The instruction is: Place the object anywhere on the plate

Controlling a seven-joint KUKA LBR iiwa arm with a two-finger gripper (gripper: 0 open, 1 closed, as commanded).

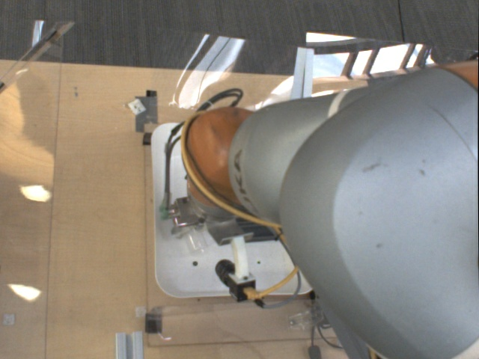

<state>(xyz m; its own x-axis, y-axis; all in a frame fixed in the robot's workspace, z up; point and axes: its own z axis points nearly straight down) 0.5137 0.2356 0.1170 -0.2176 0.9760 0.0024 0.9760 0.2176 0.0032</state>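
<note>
While my arm [359, 200] hangs low over the white bin [166, 268], I cannot tell where the object or plate lies, nor my claw's [183, 217] state; progress unknown.

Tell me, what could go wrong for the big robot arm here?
The arm covers most of the white bin, so the camera cannot show what the end effector is doing; a missed grab might go unnoticed. The yellow cable loops close around the wrist and could perhaps snag as it moves.
</note>
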